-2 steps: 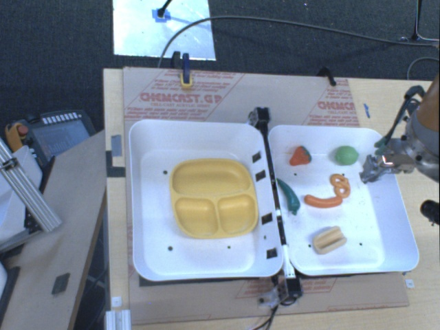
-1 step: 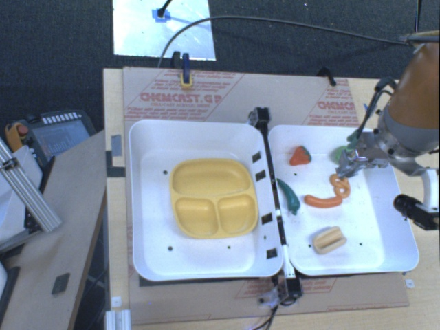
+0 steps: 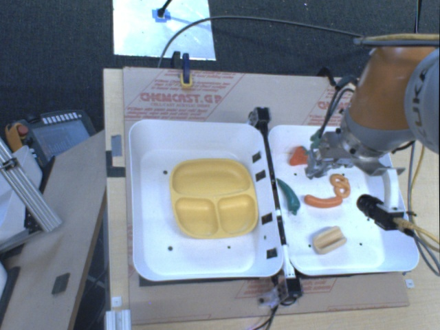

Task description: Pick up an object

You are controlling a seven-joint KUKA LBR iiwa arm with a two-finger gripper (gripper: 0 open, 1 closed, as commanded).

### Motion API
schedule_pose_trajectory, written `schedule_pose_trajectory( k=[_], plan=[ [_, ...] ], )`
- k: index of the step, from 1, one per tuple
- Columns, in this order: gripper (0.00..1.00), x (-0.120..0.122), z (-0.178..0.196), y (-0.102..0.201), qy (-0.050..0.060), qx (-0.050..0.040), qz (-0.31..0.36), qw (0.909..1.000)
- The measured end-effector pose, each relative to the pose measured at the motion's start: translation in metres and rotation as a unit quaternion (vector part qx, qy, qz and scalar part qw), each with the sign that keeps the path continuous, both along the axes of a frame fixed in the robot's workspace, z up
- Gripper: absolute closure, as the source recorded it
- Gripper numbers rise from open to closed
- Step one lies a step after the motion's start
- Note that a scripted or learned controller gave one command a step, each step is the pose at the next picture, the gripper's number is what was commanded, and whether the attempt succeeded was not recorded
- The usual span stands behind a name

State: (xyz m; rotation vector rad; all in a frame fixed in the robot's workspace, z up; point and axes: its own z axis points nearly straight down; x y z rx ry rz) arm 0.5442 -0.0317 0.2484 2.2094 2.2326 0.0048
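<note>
Hovering low in the right shallow white bin, my claw hangs between a small red-orange wedge-shaped toy piece and an orange pretzel-shaped plastic ring. It is near both and, as far as I can see, touches neither. From this slant I cannot tell whether the claw is released or clenched, and I see no object held in it.

Just below lies an orange plastic sausage. A curved green plastic pod rests by the divider between the 2 bins, and a tan ridged block like a bread roll sits nearer the front edge, well apart from me. The left shallow white bin holds a yellow plastic tray with 3 compartments.

I judge the task barely begun: all 5 small objects lie on the bin floor, none lifted. The whole pick is left: settle on 1 piece, probably the wedge or the pretzel, close on it, and raise it clear.
</note>
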Motion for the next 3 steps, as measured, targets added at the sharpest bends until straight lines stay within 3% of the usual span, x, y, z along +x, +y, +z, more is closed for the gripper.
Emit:
schedule_pose_trajectory(
  k=[3],
  plan=[
    [1.00, 0.003, -0.029, 0.137, 0.001, 0.0000, -0.001, 1.0000]
  ],
)
